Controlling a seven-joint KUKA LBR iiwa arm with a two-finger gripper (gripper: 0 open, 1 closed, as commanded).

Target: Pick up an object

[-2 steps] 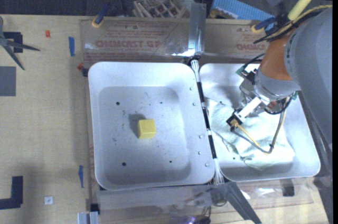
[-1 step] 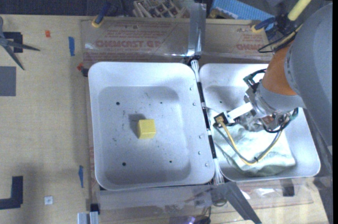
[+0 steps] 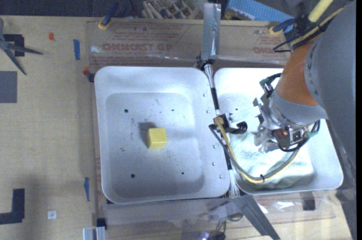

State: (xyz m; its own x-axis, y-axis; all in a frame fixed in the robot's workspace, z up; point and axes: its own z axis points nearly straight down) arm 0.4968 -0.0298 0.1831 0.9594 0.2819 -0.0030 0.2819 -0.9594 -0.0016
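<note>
Grey arm's claw, grip state unclear, hangs over right bin, yellow block well left.

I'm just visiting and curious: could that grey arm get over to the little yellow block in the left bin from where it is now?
Probably yes. The yellow block lies alone on the left bin floor, open from above. The gripper is over the right bin, so it must cross the divider first.
</note>
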